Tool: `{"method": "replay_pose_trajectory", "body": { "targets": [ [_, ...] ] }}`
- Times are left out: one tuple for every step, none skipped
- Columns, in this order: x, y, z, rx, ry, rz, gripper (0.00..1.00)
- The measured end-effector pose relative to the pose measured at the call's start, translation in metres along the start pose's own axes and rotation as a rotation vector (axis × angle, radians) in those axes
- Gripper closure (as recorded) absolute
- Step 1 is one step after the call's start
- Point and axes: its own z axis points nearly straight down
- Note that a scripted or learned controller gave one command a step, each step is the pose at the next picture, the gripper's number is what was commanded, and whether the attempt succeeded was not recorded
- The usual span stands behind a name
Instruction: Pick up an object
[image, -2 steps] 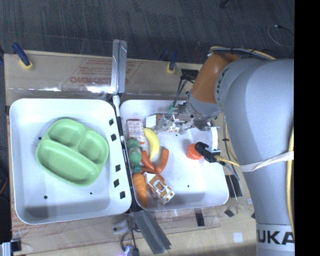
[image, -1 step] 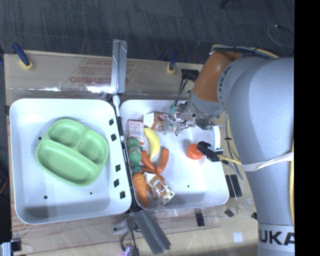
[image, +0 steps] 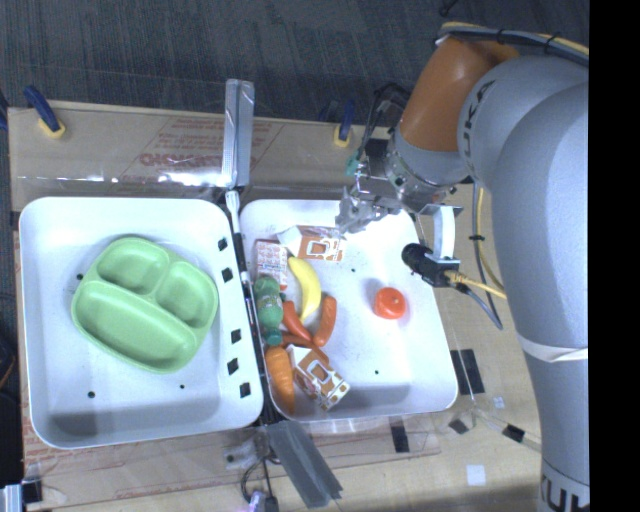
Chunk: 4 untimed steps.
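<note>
The claw (image: 352, 215) hangs over the right bin's (image: 425, 385) far edge; I cannot tell its grip. Just beside it lies a small carton (image: 322, 246), near a banana (image: 305, 285) and tomato (image: 390, 302).

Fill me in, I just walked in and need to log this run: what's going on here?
A grey arm reaches in from the right, its gripper hanging over the far edge of the right bin, just above a small carton. Nothing shows between its fingers. Toy food is piled along that bin's left side: a banana, a carrot and another carton. A tomato sits alone. A green tray lies in the left bin.
</note>
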Motion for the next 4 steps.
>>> {"method": "replay_pose_trajectory", "body": {
  "targets": [
    [0.000, 0.000, 0.000, 0.001, 0.000, 0.000, 0.00],
    [0.013, -0.016, 0.132, -0.005, 0.000, -0.011, 0.00],
    [0.014, -0.015, 0.121, -0.007, 0.003, -0.016, 1.00],
    [0.084, -0.012, 0.035, -0.001, -0.003, 0.131, 1.00]
  ]
}}
